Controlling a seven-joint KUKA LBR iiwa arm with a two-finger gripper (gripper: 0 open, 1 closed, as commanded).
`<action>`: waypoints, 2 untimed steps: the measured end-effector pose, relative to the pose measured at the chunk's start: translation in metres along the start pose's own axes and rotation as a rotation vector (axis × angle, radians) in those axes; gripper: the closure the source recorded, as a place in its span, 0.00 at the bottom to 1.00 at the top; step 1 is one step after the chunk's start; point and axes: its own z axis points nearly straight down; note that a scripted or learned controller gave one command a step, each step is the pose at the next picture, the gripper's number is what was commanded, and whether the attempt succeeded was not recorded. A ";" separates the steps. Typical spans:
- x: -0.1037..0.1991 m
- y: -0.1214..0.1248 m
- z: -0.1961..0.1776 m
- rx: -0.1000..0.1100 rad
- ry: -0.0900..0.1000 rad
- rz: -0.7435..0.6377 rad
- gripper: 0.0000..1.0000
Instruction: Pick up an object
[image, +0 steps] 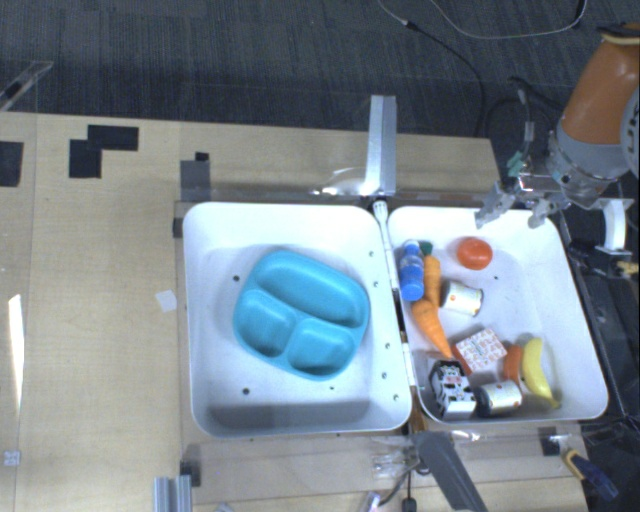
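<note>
My gripper (517, 211) hangs over the far right corner of the right bin (583, 330), open with nothing between its fingers. Just below and left of it lies an orange ball (475, 253). Further down the bin are a blue bottle (411, 272), two carrots (431, 318), a small white cup (462, 297), a patterned cube (481, 349), a yellow banana (538, 368), a silver can (498, 398) and a black-and-white object (449, 381).
The left bin (210, 300) holds a blue divided tray (300, 312). A metal post (382, 140) stands behind the wall between the two bins. Cables run along the bench at the far right.
</note>
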 end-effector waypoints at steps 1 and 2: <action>-0.005 0.000 -0.010 -0.003 -0.002 -0.225 0.00; -0.004 0.002 -0.023 -0.010 -0.004 -0.231 1.00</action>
